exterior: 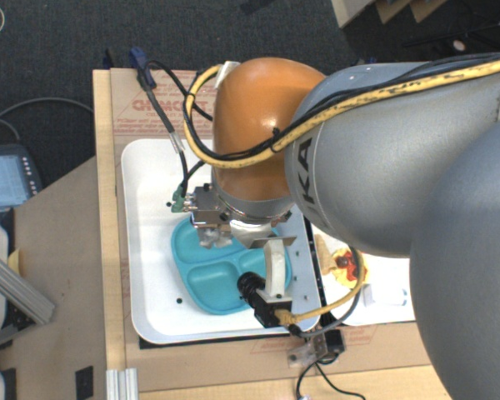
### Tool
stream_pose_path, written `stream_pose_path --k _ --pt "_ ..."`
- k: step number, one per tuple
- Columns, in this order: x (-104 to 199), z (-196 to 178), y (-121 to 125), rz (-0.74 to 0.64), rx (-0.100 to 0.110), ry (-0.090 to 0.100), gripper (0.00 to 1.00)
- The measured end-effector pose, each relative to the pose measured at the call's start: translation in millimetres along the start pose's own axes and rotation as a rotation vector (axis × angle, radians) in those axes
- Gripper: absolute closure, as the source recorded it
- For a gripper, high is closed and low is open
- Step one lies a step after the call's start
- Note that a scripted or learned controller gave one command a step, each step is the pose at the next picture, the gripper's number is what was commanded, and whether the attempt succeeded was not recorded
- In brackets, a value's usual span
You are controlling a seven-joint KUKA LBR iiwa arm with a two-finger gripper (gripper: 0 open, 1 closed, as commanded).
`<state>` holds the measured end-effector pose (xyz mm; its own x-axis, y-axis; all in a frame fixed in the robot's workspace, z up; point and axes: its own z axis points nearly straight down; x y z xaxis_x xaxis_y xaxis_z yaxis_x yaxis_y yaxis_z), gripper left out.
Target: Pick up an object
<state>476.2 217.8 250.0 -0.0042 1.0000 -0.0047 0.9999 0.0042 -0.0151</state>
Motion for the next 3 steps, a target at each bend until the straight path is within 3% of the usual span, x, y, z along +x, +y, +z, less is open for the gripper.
stream_pose_path --k 1,2,3 --pt "7 64 54 0.005 -0.010 0.003 1.00" --pt "-12 64 1 0.006 -0.007 0.003 1.00" --pt "-32 -63 74 0.005 -0.032 0.008 1.00"
